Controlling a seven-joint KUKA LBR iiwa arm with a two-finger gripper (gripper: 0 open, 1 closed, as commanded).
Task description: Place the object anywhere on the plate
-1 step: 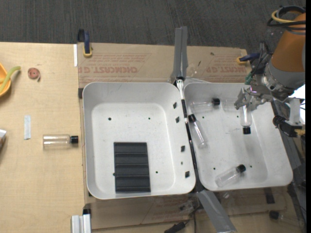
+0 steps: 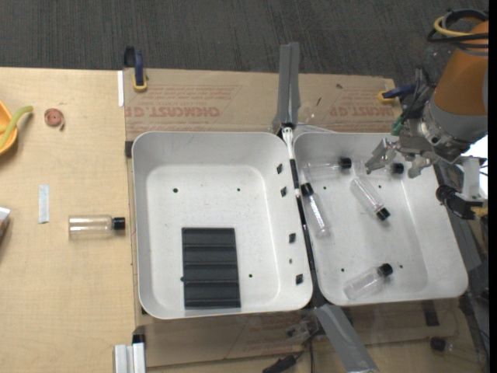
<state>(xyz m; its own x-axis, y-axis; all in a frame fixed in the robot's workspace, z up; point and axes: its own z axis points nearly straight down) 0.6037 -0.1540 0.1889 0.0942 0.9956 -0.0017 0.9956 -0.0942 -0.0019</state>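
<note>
A black ribbed plate (image 2: 210, 268) lies flat in the front part of the left bin (image 2: 155, 208). Several clear vials with black caps lie in the right bin (image 2: 435, 239): one near the back (image 2: 328, 165), one in the middle (image 2: 370, 198), one along the left wall (image 2: 314, 209) and one near the front (image 2: 366, 280). My gripper (image 2: 397, 162) hovers over the back right of the right bin, with its fingers spread open. A small dark piece shows between them, and I cannot tell what it is. No vial is held.
On the wooden bench to the left lie another clear vial (image 2: 96, 224), a white strip (image 2: 43, 204), a small pink disc (image 2: 53, 116) and an orange bowl (image 2: 6, 128) at the edge. Clamps (image 2: 137, 72) hold the cardboard behind the bins.
</note>
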